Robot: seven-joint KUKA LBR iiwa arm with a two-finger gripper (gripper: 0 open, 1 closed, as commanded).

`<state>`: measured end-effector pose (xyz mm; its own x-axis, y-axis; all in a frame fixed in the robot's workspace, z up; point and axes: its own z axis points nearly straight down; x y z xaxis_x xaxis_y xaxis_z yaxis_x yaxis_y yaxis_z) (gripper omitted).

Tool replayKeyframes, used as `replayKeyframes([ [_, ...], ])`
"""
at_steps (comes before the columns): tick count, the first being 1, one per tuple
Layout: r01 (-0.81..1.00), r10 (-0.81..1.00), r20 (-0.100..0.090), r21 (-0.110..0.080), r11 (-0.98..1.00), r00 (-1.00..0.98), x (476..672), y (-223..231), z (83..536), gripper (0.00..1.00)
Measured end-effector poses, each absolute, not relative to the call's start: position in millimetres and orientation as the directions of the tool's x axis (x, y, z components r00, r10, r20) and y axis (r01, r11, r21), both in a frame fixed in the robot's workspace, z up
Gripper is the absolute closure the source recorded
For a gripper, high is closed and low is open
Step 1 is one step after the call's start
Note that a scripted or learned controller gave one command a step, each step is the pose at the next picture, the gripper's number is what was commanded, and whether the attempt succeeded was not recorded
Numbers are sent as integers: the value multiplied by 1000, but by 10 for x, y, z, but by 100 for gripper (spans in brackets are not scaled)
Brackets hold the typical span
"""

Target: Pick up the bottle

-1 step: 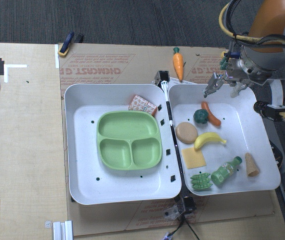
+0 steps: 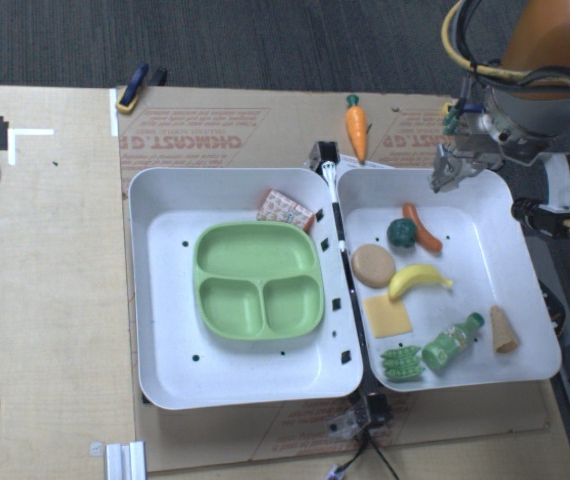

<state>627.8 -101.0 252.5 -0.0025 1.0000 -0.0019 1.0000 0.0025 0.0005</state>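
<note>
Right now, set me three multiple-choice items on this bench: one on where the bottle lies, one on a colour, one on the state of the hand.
1. Where does the bottle lie?
A. in the left bin, on the tray
B. in the right bin, near its front edge
C. on the cardboard behind the bins

2. What colour is the divided tray in the left bin?
A. light green
B. red
C. blue

3. Where is the hand?
A. clamped on the bottle
B. over the tray
C. above the right bin's back rim, far from the bottle

Answers:
1 B: it lies tilted between the green ridged toy and the cone.
2 A: the tray is pale green.
3 C: it hangs by the back rim.
</note>
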Motion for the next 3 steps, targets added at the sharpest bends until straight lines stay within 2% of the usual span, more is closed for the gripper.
replayKeyframes([
  [1, 999, 999, -1, -1, 42, -42, 5882, 1019, 2910, 100],
  [2, 997, 997, -1, -2, 83, -83, 5314, 1416, 3144, 100],
  [3, 996, 996, -1, -2, 92, -92, 4859, 1836, 2615, 100],
])
